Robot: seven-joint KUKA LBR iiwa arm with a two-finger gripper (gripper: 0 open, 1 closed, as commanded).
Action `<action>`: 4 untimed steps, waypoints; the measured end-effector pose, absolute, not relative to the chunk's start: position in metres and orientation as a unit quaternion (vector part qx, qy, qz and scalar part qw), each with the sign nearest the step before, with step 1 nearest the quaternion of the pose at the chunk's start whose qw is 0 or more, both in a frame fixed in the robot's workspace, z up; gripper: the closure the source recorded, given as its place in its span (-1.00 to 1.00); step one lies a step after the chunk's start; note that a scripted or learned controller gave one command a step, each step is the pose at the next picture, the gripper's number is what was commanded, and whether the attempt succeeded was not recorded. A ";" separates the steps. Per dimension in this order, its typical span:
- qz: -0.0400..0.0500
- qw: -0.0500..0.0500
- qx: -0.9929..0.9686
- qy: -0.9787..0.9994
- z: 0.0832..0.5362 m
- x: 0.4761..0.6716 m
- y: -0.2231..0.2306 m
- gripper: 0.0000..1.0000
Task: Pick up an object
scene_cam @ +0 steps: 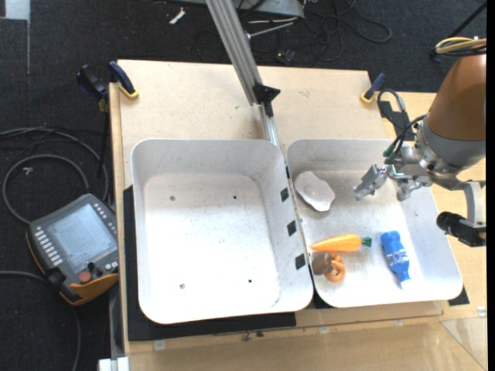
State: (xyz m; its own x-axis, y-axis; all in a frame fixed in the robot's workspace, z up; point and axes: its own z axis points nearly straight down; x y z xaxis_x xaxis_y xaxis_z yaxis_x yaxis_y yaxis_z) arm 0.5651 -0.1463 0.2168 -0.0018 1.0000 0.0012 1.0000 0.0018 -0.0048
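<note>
The right bin (352,154) holds a white rounded lump (315,190) near its left wall. An orange toy carrot (338,243) with a green tip lies in the middle, and a small orange-brown curled piece (332,268) sits just below it. A blue tube-like object (395,256) lies toward the front right. My gripper (387,188) hovers over the bin's right half, above the blue object and right of the white lump. Its two fingers are spread apart and open, with nothing between them.
The left bin (155,161) sits beside the right one, and a dark divider strip (294,226) runs along their shared wall. A metal pole (236,41) slants over the bench's back. Yellow clamps (128,91) mark the back corners. A teach pendant (73,242) lies on the floor at left.
</note>
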 end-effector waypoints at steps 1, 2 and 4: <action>0.000 0.000 -0.707 -0.707 0.219 0.566 -0.146 -1.00; 0.001 0.002 -0.707 -0.707 0.176 0.565 -0.147 -1.00; 0.000 0.000 -0.707 -0.707 0.094 0.572 -0.150 -1.00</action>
